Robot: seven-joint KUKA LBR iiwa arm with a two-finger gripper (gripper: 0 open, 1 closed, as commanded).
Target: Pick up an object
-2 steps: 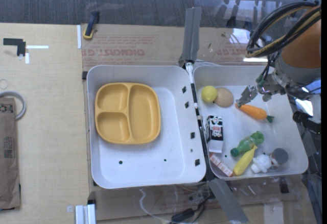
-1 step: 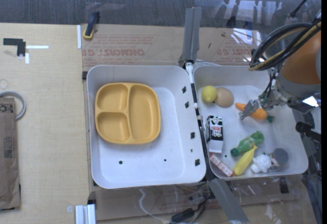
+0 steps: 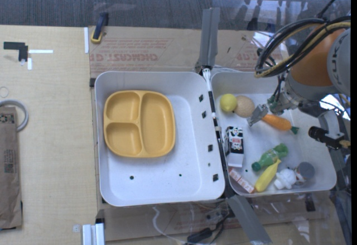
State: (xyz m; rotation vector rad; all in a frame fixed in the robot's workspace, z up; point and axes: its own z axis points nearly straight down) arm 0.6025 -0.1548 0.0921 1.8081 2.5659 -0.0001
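Note:
My gripper (image 3: pixel 257 115) hangs low inside the right bin (image 3: pixel 329 152), reaching in from the right. It sits just left of an orange carrot (image 3: pixel 277 122) and right of a tan round object (image 3: pixel 244 106) and a yellow lemon (image 3: pixel 227 102). Nothing visibly hangs from it. Lower in the same bin lie a small black-and-white carton (image 3: pixel 235 140), a green bottle (image 3: pixel 270 157), a yellow banana-shaped piece (image 3: pixel 267 175), a white toy (image 3: pixel 285 178) and a grey disc (image 3: pixel 304 171).
The left bin (image 3: pixel 111 182) holds a yellow divided plate (image 3: pixel 139 124). A pinkish packet (image 3: pixel 241 179) lies along the right bin's front left wall. Black cables (image 3: pixel 279 48) loop above the arm at the back right. A brown paper bag (image 3: pixel 8 166) lies at the far left.

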